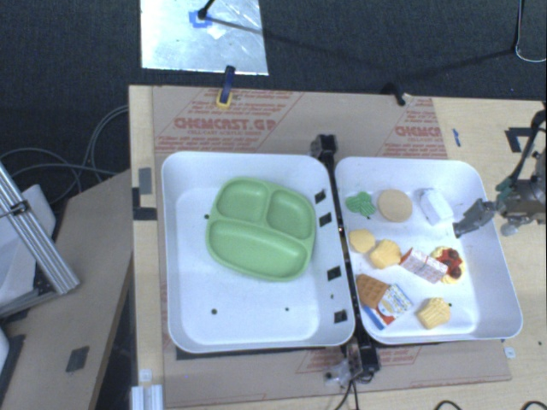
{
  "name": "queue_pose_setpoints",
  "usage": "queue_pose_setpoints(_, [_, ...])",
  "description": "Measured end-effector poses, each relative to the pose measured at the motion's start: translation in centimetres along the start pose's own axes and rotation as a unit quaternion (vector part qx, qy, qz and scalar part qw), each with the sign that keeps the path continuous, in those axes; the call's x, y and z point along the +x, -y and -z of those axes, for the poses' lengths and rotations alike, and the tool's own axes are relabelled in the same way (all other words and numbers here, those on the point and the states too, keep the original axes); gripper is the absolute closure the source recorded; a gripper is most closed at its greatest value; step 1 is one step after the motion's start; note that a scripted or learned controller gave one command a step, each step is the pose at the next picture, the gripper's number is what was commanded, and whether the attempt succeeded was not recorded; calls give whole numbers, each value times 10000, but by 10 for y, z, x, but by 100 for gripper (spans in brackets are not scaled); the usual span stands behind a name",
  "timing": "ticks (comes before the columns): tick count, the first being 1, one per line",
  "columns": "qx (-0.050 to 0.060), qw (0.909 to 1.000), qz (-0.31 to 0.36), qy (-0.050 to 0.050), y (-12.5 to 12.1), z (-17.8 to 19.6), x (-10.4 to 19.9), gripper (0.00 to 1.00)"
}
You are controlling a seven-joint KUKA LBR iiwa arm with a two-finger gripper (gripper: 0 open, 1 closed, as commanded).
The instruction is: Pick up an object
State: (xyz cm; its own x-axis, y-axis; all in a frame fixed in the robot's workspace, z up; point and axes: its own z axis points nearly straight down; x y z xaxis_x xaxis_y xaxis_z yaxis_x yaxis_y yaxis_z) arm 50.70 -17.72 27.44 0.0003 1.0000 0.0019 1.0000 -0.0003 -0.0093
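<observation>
Yellow toy (434,313) below; "CHEMCAST GP" board (226,125) beyond; hand (473,218), opening indiscernible.

A single fixed camera looks down from above at a slant, set far enough back to take in the whole tabletop (282,118). The left bin (184,263) and right bin (487,272) sit side by side in the middle and lower frame. Dark floor fills the top, and the view's far side lies toward the upper edge
</observation>
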Motion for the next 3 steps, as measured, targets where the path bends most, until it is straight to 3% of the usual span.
queue_pose_setpoints(1, [-55, 10000, 16, 13, -2, 6, 1, 0])
queue_pose_setpoints(3, [-30, 10000, 5, 4, -5, -117, -6, 0])
